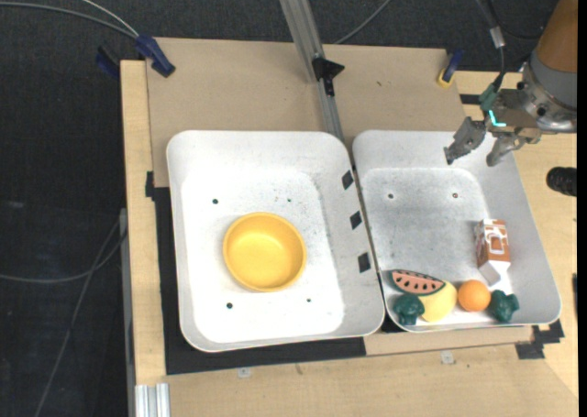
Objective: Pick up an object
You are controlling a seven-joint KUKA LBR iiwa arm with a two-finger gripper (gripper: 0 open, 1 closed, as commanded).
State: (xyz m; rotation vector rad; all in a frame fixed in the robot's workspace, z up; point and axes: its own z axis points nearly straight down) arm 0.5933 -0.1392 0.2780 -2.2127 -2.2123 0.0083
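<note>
My gripper (482, 146) hangs open above the far right corner of the right bin (431, 213), its two fingers spread apart with nothing between them. Along that bin's near edge lie a watermelon slice (418, 281), a yellow fruit (441, 302), an orange (473, 296) and two dark green pieces (409, 308) (503, 305). A small orange and white carton (493, 244) stands by the right wall. All of these sit well below and apart from the gripper.
The left bin (193, 223) holds a yellow bowl (264, 250). A metal pole (298, 12) slants in from the top toward the gap between the bins. Blue clamps (156, 55) and cables sit at the bench's far edge.
</note>
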